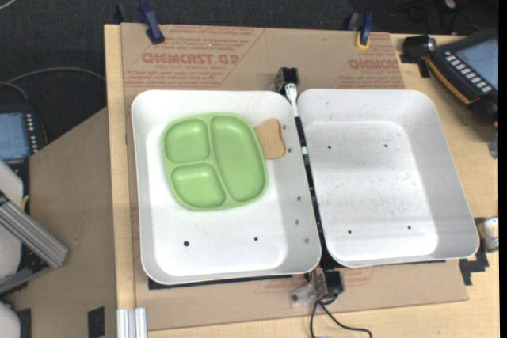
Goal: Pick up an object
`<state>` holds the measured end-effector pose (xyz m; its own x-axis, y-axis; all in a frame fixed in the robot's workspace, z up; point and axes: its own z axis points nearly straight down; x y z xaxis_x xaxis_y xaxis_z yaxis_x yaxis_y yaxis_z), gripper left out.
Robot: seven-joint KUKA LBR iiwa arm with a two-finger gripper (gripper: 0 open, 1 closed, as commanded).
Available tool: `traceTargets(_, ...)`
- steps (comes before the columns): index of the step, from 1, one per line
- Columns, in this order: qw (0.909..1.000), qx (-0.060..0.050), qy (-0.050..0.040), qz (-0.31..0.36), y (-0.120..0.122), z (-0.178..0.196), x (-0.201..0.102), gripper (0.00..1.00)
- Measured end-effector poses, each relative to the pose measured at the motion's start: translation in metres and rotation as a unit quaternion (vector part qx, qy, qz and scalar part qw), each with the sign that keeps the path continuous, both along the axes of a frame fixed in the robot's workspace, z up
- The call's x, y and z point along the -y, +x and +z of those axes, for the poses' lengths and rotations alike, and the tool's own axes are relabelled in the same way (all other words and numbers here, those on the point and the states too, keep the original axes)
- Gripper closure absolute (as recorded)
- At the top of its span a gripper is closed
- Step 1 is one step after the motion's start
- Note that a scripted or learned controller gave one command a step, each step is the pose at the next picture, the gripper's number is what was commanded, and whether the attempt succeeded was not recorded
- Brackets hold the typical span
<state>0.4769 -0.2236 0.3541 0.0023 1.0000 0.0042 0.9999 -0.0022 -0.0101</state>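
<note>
Green divided plate (pixel 214 162) in left bin (pixel 158 249), tan slab (pixel 271 138) touching its right edge; finger state: can't tell.

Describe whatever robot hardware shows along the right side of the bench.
A handheld controller lies there: black casing, orange trim, a bluish screen and rows of small keys. A small pale object at the lower right edge is too cropped to identify.

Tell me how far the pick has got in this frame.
Nothing looks done yet. The green divided plate lies flat in the left bin, with a tan slice-shaped item touching its right edge. Nothing is in hand: both things rest on the bin floor. The whole pick, approach, grasp and lift, is still left.
</note>
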Motion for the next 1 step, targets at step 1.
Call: traceTargets(1, 0.9999, 0.01, -0.0045, 0.002, 0.0196, 0.071, 0.0006, 1.0)
